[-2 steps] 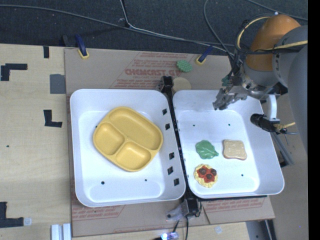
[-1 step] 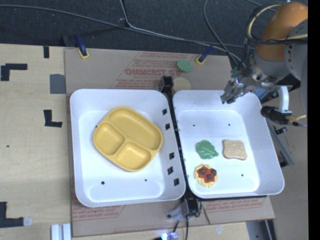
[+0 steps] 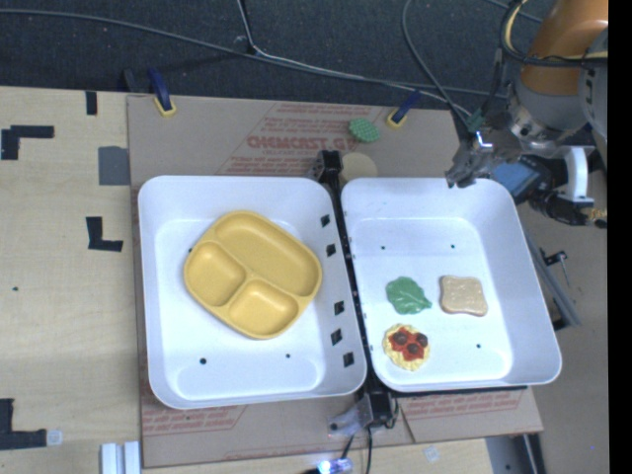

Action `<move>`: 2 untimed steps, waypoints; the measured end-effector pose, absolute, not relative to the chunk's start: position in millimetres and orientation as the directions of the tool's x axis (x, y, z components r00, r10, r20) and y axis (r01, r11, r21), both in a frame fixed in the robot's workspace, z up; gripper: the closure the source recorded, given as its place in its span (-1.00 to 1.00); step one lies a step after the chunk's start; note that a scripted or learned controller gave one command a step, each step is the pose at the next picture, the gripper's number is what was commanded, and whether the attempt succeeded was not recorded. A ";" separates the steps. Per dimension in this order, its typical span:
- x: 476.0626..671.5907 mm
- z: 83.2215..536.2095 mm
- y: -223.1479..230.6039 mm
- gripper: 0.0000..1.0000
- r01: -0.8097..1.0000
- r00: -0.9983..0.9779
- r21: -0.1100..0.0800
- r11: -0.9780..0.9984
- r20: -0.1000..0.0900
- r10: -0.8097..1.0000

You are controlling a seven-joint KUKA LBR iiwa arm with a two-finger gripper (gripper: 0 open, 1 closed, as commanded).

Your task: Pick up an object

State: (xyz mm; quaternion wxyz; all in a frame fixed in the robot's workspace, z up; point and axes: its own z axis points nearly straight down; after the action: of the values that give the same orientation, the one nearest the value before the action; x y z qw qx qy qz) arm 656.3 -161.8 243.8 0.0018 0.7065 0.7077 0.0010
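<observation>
Three small toy foods lie in the right bin (image 3: 494, 215): a green leafy piece (image 3: 407, 294), a tan slice of toast (image 3: 463, 295) to its right, and a yellow round with red spots (image 3: 407, 348) nearer the front. My gripper (image 3: 464, 169) hangs above the bin's far right corner, well away from all three, with nothing seen between its fingers.
A yellow divided plate (image 3: 253, 274) sits in the left bin (image 3: 168, 363). A small green item (image 3: 363, 129) rests on the cardboard behind the bins. Cables cross the dark back area, and blue-yellow clamps (image 3: 162, 98) hold the cardboard's far edge.
</observation>
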 end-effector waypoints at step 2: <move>629.0 254.1 -53.6 1.00 1.000 -0.006 -0.002 0.006 0.001 1.000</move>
State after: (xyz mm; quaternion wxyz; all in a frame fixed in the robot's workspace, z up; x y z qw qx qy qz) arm 629.0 -53.6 254.1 -0.0012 0.7051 0.7091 -0.0002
